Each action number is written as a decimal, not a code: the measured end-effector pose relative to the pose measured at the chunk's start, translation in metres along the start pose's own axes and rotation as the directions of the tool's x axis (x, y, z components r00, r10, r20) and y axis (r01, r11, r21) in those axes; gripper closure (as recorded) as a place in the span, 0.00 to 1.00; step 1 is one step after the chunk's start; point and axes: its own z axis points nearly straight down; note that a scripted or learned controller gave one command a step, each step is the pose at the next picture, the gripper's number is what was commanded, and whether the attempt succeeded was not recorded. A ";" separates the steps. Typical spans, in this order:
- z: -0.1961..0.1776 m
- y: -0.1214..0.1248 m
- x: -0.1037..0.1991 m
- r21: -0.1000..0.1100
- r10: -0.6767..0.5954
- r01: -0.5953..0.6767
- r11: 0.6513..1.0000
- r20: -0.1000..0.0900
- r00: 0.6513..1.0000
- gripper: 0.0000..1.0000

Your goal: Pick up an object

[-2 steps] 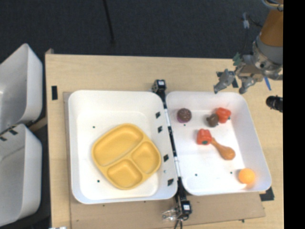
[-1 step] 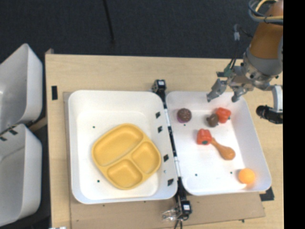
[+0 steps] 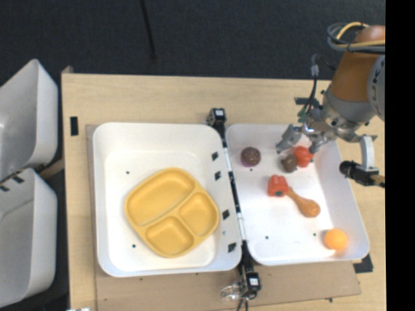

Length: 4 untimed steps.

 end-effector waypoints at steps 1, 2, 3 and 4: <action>0.043 0.000 -0.008 -0.003 0.001 -0.001 1.000 0.001 1.000 0.00; 0.030 0.001 -0.008 -0.009 0.002 -0.002 1.000 0.001 1.000 1.00; -0.032 -0.001 -0.002 -0.012 -0.003 0.003 1.000 0.000 1.000 1.00; -0.055 0.000 -0.004 -0.008 -0.004 0.004 1.000 -0.001 1.000 1.00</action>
